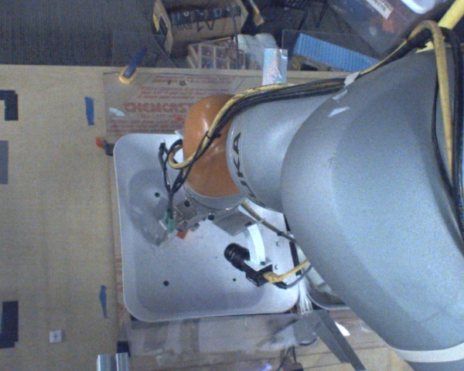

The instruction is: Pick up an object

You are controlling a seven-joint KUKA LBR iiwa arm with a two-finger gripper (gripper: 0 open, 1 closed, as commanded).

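Note:
My gripper (168, 229) hangs low over the left half of a white bin (143, 284), below the orange wrist band (205, 157). A small green thing (168, 222) and a small red-orange thing (182, 234) sit right at the gripper's tip, close to the bin floor. I cannot tell whether either of them is held. The arm's grey body (356, 207) hides the right part of this bin and everything beyond it.
Bare wooden bench (46, 207) lies left of the bin, marked with blue tape (90, 110) and black corner marks (3, 103). A cardboard box (197, 14) and clutter stand beyond the bench's far edge. The bin floor shows a few small dark specks.

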